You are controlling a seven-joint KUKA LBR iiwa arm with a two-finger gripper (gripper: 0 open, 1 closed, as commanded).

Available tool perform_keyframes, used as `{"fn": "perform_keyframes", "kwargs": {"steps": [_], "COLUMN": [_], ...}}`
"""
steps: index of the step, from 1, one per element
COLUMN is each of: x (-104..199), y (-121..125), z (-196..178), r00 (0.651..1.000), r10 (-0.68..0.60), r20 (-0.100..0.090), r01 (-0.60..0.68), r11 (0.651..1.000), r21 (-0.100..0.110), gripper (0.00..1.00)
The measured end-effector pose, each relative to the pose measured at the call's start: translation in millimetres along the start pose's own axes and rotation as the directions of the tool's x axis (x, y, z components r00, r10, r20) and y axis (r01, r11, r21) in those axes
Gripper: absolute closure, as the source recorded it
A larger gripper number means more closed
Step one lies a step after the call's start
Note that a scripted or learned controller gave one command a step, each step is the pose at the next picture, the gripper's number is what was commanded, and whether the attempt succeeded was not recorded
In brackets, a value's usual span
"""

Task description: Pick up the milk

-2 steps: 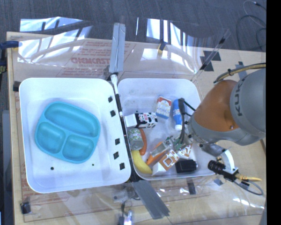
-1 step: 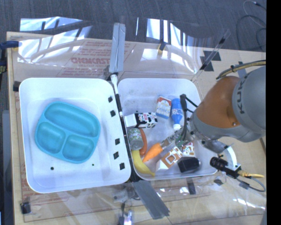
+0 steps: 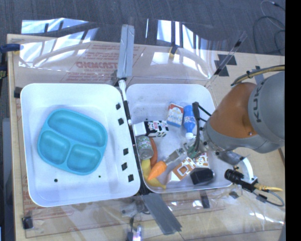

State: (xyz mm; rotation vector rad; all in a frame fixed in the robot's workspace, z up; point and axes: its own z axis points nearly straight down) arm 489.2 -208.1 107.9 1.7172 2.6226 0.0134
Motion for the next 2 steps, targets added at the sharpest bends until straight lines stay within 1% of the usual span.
{"fn": "perform_keyframes", "kwargs": {"steps": [1, 2], "x": [0, 90], "y": [2, 45], "z": [-8, -110], "r00": [1.0, 0.975], "r10": [-0.005, 0.22], "r20": [-0.001, 0.002], "r01": [0.005, -0.22], "r11": [1.0, 0.975], "r21": [0.001, 0.01], "gripper": [1.0, 1.0]}}
